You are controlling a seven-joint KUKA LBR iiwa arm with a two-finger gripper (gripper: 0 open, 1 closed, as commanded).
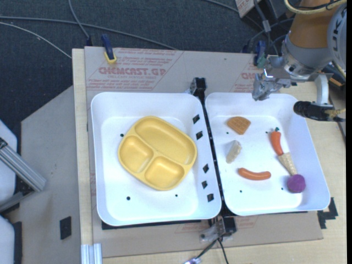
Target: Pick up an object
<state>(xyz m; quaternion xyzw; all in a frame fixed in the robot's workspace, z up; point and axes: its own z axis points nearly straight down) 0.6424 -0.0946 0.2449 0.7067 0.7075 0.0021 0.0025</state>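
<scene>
Five small food pieces sit in the right bin (pixel 316 164), all loose and apart from one another. One tan waffle-like piece (pixel 238 125) lies toward the far edge, left of middle. One pale chunk (pixel 233 151) sits just below it, close to the left wall. One orange-red sausage (pixel 254 174) lies across the floor nearer the front edge, with clear floor around it. Over by the right wall, one carrot (pixel 276 142) points toward the far edge, and right below it one ice cream cone (pixel 291 173) with a purple scoop angles toward the front right corner, its tip just beside the carrot's end. The middle of this bin stays open, plenty of room there.

The gripper (pixel 264 88) hangs over the far edge of the right bin, near its middle, above the rim and well apart from every piece; nothing sits between its tips, and whether they are spread or closed I cannot tell.

Left bin (pixel 104 164): one yellow divided plate (pixel 158 152), three compartments, resting mid-floor with bare white all round. Two bins, side by side on the bench (pixel 137 65).
</scene>
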